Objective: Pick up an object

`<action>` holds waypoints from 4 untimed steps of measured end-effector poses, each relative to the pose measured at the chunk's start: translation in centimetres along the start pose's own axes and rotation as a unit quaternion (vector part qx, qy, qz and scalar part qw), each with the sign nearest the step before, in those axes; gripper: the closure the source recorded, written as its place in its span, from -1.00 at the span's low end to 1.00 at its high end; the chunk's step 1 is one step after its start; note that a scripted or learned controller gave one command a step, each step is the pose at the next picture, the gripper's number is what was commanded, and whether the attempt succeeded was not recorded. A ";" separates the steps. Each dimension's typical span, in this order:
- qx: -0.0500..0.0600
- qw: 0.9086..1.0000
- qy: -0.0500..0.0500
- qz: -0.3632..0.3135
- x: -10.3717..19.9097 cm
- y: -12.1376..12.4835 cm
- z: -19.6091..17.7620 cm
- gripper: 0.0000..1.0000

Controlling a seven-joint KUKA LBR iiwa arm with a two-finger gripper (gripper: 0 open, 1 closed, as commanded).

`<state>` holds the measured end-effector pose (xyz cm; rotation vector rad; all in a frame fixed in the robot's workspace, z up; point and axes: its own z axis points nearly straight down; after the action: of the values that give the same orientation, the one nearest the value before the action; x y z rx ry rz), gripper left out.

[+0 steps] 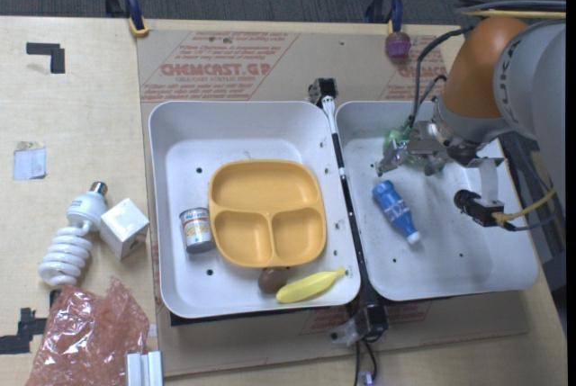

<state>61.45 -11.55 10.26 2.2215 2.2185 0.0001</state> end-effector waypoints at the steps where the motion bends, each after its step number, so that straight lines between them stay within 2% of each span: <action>1: -0.001 1.000 0.000 0.000 -0.1 0.1 -1.0 1.00; 2: -0.001 1.000 0.000 0.000 0.0 0.1 -1.0 -1.00; 3: 0.001 1.000 0.001 0.000 2.2 -4.9 1.0 -1.00; 4: 0.000 1.000 0.000 0.001 2.2 -4.8 0.0 1.00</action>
<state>56.63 -9.37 10.24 2.2246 2.2151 0.0011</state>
